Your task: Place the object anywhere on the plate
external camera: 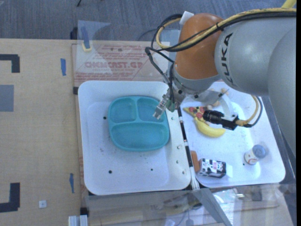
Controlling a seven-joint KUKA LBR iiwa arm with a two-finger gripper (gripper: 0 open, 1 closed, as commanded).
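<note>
Grey arm's gripper (161,109) over right rim of teal divided plastic plate (136,134) in left white bin (131,169); can't tell its grip state. Yellow banana (210,130) and black-and-white box (212,167) lie in right white bin (237,149).

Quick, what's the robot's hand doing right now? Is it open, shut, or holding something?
The gripper: open or shut cannot be told from here; it is over the right side of the teal plate.

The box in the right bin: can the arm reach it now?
Probably yes: the box lies uncovered, apart from the banana, close to the bin's front wall. The gripper is over the plate.
</note>
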